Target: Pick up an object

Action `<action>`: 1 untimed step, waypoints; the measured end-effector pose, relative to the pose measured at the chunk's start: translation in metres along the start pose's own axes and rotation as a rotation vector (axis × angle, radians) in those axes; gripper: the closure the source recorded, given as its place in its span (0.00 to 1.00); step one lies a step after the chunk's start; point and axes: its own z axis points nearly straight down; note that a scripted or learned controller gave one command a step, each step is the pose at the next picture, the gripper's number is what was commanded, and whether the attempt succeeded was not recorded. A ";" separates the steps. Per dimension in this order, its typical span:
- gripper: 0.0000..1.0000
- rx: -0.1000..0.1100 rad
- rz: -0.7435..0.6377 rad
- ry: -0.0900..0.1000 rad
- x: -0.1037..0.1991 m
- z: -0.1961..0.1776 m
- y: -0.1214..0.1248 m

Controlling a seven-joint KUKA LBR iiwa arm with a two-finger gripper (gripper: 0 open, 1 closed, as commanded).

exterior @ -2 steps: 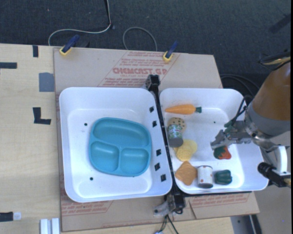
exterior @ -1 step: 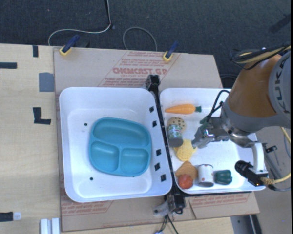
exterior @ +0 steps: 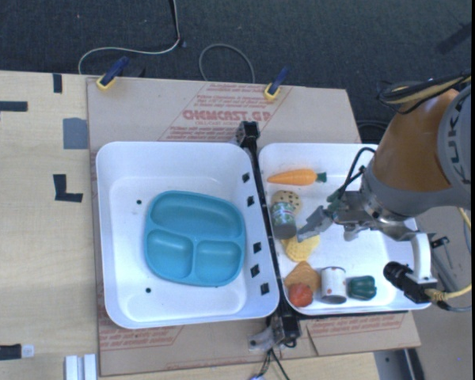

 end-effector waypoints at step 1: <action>0.00 0.004 0.003 -0.001 -0.034 0.106 0.049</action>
